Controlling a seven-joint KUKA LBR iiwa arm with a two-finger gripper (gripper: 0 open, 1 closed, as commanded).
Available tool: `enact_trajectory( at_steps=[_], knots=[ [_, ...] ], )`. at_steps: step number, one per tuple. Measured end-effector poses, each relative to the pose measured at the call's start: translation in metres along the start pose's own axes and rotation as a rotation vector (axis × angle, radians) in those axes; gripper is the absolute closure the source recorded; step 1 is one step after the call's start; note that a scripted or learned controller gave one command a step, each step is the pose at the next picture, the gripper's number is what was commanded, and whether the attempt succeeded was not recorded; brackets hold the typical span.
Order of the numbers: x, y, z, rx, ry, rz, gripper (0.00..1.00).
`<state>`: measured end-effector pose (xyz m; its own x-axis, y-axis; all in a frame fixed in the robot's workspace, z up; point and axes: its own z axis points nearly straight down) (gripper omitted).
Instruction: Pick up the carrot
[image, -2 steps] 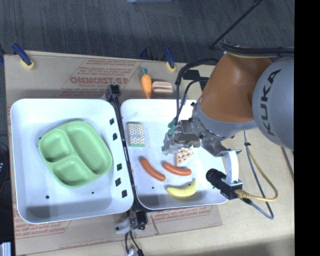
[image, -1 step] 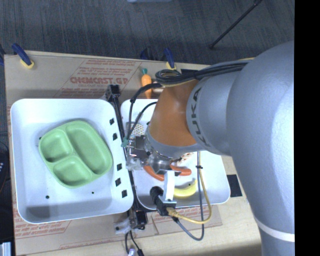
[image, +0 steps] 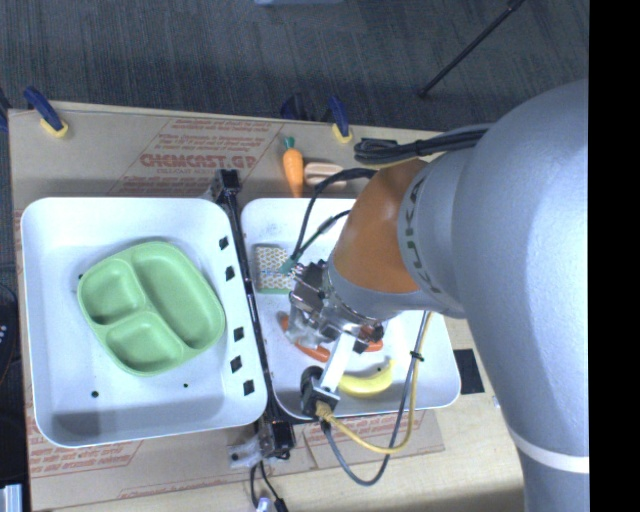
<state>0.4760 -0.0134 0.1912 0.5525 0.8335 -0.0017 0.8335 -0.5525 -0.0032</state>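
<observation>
Gripper sits low in the right bin, masked by the wrist; whether it is clenched or released, I cannot tell. Orange slivers under it are unidentifiable. One carrot lies outside, beyond the bin's far rim. Banana lies just beside the gripper.

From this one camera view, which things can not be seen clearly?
- End effector: the wrist covers its fingers; open or shut, unclear.
- Orange pieces under it: mostly covered; identity unclear.
- Banana: partly behind a cable.
- Carrot outside the right bin: small, details unclear.
</observation>
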Motion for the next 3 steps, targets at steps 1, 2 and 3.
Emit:
enact_trajectory(
  at_steps=[1,2,3],
  knots=[
    [0.034,-0.023,-0.075,0.001,0.0,-0.103,1.0],
    [-0.014,0.009,-0.138,0.0,0.001,-0.021,1.0],
    [-0.013,0.009,-0.138,0.001,0.001,-0.022,0.0]
  ],
)
